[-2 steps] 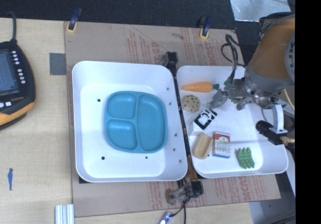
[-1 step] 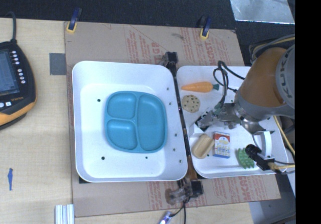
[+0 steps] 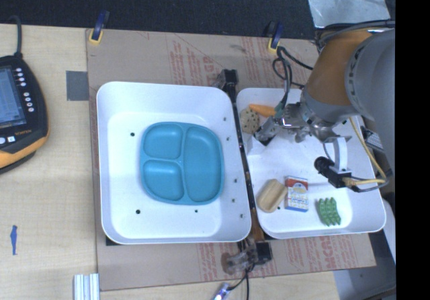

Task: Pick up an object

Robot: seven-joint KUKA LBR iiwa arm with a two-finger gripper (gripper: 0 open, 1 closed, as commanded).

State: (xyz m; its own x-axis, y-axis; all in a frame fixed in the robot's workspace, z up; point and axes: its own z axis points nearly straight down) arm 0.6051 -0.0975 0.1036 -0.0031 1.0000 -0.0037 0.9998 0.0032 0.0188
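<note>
- Tan block (image 3: 270,195), small carton (image 3: 296,195) and green brick (image 3: 328,212) are seen lying along the right bin's (image 3: 366,225) near edge.
- Gripper (image 3: 263,136) is lowered at that bin's far-left corner; finger state cannot be told.
- Blue plate (image 3: 181,162) is seen in the left bin (image 3: 114,157).

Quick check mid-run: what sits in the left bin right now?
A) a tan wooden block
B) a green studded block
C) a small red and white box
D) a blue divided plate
D: the blue divided plate lies in the left bin.

The arm (image 3: 336,83) hides the right bin's (image 3: 363,225) far corner (orange object (image 3: 264,110) partly).
</note>
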